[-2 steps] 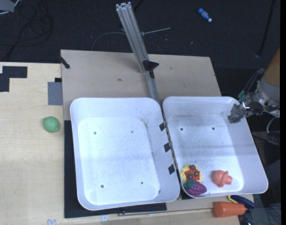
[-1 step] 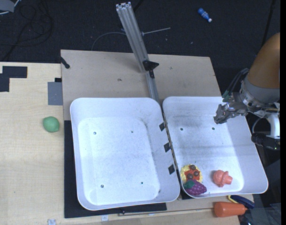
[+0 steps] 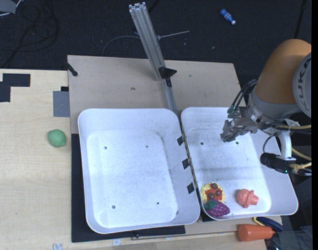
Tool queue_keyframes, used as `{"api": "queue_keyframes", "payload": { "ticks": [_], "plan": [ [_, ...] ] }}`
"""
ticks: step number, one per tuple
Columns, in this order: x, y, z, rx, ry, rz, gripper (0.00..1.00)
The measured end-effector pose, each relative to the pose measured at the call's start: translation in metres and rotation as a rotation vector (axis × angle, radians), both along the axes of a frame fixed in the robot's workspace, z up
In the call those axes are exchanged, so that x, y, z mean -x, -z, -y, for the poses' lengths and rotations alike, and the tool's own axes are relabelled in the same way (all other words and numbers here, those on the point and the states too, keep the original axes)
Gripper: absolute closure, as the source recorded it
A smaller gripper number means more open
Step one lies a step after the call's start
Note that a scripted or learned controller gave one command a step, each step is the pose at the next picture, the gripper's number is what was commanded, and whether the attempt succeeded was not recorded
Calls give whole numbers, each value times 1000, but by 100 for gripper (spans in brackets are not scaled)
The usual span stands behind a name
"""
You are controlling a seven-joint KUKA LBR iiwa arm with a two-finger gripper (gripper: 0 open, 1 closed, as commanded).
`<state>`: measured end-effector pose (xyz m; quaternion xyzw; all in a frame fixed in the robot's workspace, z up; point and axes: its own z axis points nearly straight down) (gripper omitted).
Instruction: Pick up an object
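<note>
One fixed camera looks down aslant on both white bins (image 3: pixel 133 165) from above.

The bench (image 3: pixel 122 85) bore two white bins (image 3: pixel 130 165) side by side. A green ball (image 3: pixel 57 138) lay left of them.

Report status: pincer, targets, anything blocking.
Pincer over right bin, nothing held. Pink toy and fruit cluster at near edge. Path clear.

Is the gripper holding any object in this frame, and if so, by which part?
Nothing is held. The gripper hangs over the right white bin, away from the yellow-and-purple toy and the pink toy at the bin's near end.
</note>
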<state>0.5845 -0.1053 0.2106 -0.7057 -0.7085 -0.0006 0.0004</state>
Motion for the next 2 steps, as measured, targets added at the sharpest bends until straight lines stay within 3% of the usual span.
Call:
{"api": "queue_keyframes", "payload": {
  "ticks": [2],
  "plan": [
    [31,10,-107,0,1,-1,100]
  ]
}}
